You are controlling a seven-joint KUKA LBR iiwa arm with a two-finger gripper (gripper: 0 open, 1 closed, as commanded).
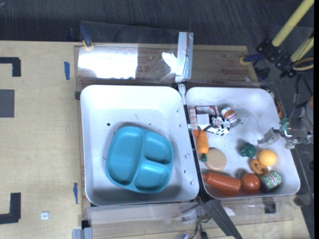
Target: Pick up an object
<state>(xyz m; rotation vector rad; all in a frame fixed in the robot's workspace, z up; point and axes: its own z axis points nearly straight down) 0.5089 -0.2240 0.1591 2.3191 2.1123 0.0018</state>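
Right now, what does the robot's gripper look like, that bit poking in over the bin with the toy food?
The gripper is a small piece of silvery-grey metal with thin fingers and a teal-green spot near its base. Behind it sits a cluttered metal mount with dark cables. It is too small to make out any markings.

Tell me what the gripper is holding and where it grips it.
Nothing that I can see. The gripper sits at the right bin's right edge, above the yellow ball, with no object between its fingers.
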